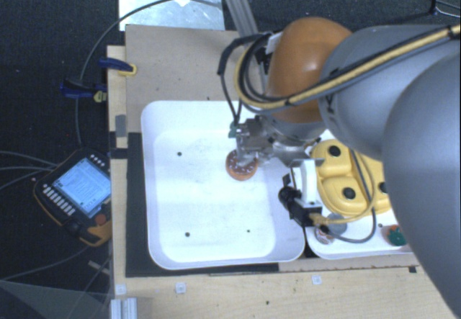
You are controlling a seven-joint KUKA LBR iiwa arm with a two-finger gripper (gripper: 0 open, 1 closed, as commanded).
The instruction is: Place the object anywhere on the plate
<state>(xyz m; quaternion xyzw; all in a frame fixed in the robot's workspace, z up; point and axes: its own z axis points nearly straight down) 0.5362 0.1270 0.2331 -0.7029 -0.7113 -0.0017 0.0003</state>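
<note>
Arm: the grey arm with its orange band reaches in from the right and fills the right side, so much of the right bin (360, 249) lies under it.
Tool: the tool (245, 148) hangs over the right part of the left bin (166, 188), pointing down; whether it is apart or together I cannot tell, as the wrist covers it.
Object: a small round brownish object (241, 167) sits right under the tool, touching or just below it; whether it is gripped or only resting on the bin floor cannot be told.
Plate: a yellow moulded piece (344, 182) lies in the right bin; it is hard to say if this is the plate.
Judgement: the tool stands directly above the object, probably to take it or carry it rightward.
Counter: a handheld pendant (75, 191) lies off the counter to the left.
</note>
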